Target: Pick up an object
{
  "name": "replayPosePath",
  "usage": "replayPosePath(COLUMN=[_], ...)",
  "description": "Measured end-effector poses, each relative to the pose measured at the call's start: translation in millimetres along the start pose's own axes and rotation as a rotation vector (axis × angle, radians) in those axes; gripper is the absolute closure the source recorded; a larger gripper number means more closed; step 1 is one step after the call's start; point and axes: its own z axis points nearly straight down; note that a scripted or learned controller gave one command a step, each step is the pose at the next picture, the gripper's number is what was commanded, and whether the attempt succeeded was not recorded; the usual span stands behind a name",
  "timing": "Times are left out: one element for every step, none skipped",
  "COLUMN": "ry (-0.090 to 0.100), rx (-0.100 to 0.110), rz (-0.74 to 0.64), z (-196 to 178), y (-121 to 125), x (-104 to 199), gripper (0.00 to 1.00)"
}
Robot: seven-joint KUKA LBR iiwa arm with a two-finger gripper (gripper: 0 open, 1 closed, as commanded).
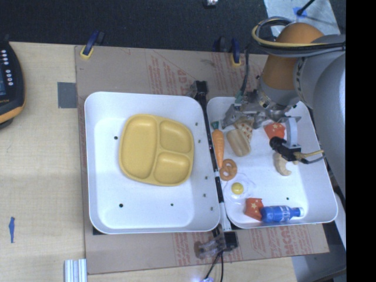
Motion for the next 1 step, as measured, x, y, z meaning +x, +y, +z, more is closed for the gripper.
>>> replayPosePath(ry=[0.001], rx=[0.000], rz=[0.001], z=[2.8], y=[-0.4], x=[-8.8], gripper=[0.00])
